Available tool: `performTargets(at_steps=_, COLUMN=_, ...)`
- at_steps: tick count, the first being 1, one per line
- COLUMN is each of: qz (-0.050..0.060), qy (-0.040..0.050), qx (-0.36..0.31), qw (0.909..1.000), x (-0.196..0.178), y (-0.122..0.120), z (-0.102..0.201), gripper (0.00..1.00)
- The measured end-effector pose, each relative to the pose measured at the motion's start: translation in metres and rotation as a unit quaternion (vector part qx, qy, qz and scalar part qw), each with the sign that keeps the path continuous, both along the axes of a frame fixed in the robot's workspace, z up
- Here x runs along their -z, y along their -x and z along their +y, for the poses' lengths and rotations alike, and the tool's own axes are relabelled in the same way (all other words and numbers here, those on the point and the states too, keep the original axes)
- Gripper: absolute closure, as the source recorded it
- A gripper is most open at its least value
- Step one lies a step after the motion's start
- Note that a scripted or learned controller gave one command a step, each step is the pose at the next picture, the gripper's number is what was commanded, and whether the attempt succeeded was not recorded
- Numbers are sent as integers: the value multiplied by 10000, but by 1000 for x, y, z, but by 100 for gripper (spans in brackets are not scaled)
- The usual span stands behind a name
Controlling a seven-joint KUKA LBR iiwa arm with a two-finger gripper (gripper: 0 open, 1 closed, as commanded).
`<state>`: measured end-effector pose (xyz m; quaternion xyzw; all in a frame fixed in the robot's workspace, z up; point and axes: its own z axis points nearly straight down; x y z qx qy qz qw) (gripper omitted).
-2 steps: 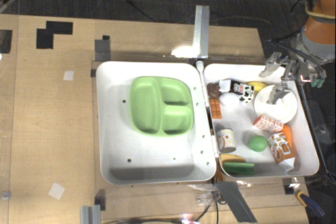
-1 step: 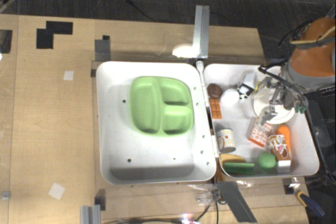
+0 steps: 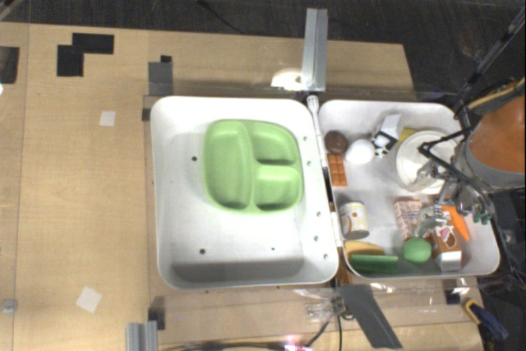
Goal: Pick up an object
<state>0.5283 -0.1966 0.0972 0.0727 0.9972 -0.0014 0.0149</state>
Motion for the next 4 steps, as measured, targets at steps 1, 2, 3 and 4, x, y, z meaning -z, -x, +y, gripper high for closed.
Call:
performTargets(at_steps=1, qz=-45, qy=6, qx=357, qw=9994, x=-1, y=28, z=-8, gripper=0)
performTargets(at_steps=2, qz=-114, qy=31, qx=324, qw=9994, x=-14, y=24, z=-8, gripper=100)
performTargets(at_steps=3, qz=-106, qy=28, qx=324, qw=9994, x=-14, y=24, z=-7, gripper=0)
performTargets(at_steps=4, qz=-11, qy=32, qx=553, qw=9985, x=0, y=26, z=-4, gripper=0)
